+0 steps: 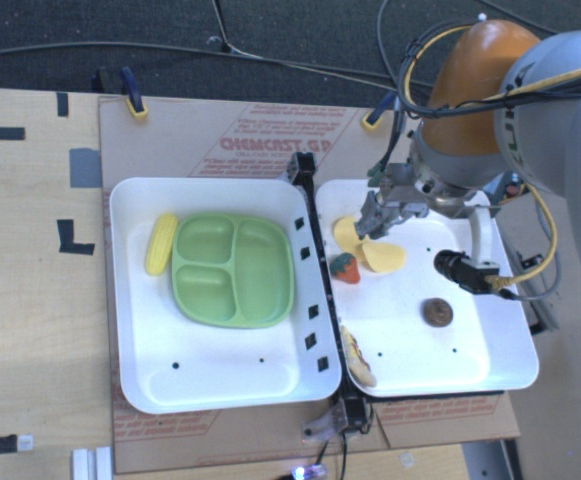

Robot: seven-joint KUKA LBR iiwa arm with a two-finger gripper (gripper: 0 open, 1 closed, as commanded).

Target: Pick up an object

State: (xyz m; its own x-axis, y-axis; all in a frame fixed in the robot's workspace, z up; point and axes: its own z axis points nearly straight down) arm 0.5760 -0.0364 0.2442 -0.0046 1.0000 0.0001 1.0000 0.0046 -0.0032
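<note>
My gripper [372, 222] hangs over the upper left part of the right bin [470, 368]. Just below and beside it lie yellow pieces [382, 257], and another yellow piece [345, 232] sits to its left. A small red strawberry-like toy [345, 267] lies near the bin's left wall. A brown round object [437, 313] rests in the middle right of that bin. A pale, brown-spotted item [357, 361] lies at the bin's lower left edge. Nothing shows between the fingers.
The left bin [140, 358] holds a green divided tray [233, 269] and a yellow corn cob [160, 244] beside it. A black divider strip [313, 268] runs between the bins. A black fitting with cables [462, 269] hangs over the right bin's right side.
</note>
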